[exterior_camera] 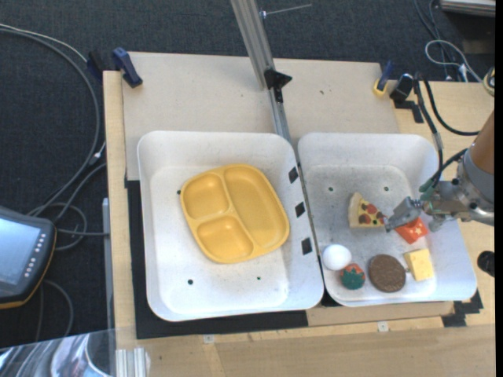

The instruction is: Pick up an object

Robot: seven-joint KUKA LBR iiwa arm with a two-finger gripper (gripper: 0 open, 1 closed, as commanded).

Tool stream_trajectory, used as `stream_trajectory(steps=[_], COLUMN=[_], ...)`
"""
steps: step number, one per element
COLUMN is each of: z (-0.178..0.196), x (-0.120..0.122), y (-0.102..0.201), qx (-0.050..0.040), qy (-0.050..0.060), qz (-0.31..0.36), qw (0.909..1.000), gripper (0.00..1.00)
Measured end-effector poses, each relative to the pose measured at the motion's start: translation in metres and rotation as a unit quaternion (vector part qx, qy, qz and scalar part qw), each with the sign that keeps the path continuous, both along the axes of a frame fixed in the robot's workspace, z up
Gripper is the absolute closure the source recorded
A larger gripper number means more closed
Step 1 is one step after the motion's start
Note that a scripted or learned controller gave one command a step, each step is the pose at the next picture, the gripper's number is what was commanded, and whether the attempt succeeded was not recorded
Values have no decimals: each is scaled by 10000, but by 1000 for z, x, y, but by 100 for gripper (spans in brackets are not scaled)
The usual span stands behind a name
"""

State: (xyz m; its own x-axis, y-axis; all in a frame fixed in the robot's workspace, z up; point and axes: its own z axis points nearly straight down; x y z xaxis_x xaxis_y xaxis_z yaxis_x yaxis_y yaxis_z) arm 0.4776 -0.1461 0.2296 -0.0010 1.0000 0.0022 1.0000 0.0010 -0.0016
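Note:
My gripper (402, 213) reaches in from the right over the right bin (346, 151), low above its floor. A small red-orange object (413, 229) lies directly under and against the gripper's tip; whether it is gripped is unclear. A pizza slice toy (363, 210) lies just left of the tip. Along the bin's front edge sit a white ball (337, 256), a green and red toy (353, 276), a brown round cookie (387, 272) and a yellow block (420, 264).
The left bin (161, 289) holds a yellow divided plate (233, 212). A metal pole (255, 30) rises behind the bins, with its mount between them. Cables and a black clamp (405, 89) lie at the bench's back right corner.

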Motion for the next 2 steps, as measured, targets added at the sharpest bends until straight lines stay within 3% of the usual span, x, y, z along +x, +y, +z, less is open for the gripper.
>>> stream_trajectory(steps=[1,2], z=[0,-56], x=[0,7], y=[0,7], qx=[-3,7], qy=[-7,29], qz=[0,-1], qw=[10000,10000], gripper=[0,0])
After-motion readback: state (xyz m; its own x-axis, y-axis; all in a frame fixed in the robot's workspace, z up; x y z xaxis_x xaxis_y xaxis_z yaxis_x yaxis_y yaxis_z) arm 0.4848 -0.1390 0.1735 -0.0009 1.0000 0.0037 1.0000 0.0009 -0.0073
